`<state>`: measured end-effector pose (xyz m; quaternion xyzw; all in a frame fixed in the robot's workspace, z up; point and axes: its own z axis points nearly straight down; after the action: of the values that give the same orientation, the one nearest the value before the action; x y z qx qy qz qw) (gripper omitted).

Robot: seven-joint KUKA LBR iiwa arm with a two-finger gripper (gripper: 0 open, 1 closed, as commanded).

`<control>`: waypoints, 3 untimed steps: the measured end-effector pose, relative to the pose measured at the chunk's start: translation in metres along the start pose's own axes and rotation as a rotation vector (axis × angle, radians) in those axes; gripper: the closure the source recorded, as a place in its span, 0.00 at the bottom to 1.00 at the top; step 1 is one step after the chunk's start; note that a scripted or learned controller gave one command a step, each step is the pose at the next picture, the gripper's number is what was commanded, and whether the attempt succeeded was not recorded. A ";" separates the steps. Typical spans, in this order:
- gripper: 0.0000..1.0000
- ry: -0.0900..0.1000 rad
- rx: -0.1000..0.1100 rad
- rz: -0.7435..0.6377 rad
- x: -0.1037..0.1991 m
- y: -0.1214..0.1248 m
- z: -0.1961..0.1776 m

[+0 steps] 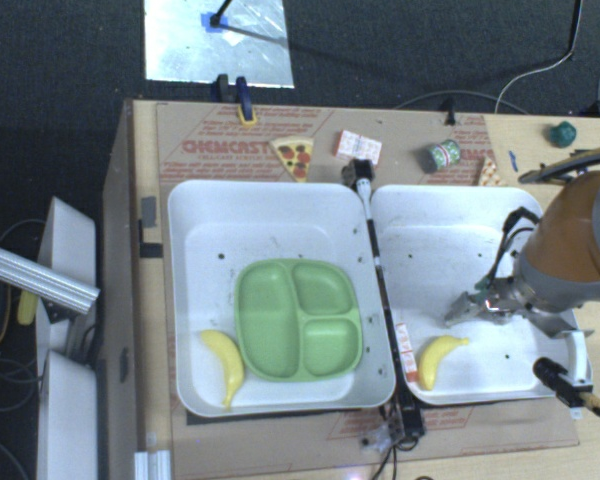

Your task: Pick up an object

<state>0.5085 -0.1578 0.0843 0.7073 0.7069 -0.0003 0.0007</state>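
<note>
The arm comes in from the right over the right-hand bin (435, 208), its orange band bulky above the wrist. The gripper (470, 308) sits low over the bin floor, fingers (458, 314) pointing left and slightly down. They look spread a little apart with nothing between them, though the metal is small and blurred, so how wide the gap is I cannot tell.

Just below the fingertips and a touch to their left lies a yellow banana (437, 356), curved, its tip rising toward the gripper but apart from it. It rests near the bin's front-left corner, close to a small red-and-white wrapper (404, 352) by the dividing wall.

Well to the left of the fingers, past the dark strip between the bins, the left-hand bin (195, 268) holds a green divided plate (298, 318) (three compartments, all bare). A second banana (224, 366) lies against the plate's lower-left edge, touching or nearly so.

Far beyond the fingers, on the cardboard along the back of the bench, there is a toy pizza slice (294, 156), a small printed card (358, 147) and a little green can (443, 154) on its side. A teal ball (563, 133) sits off toward the back right corner.
</note>
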 end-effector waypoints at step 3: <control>0.00 0.001 -0.002 -0.006 0.075 0.161 -0.001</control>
<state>0.6692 -0.0825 0.0849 0.7053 0.7089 0.0007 0.0012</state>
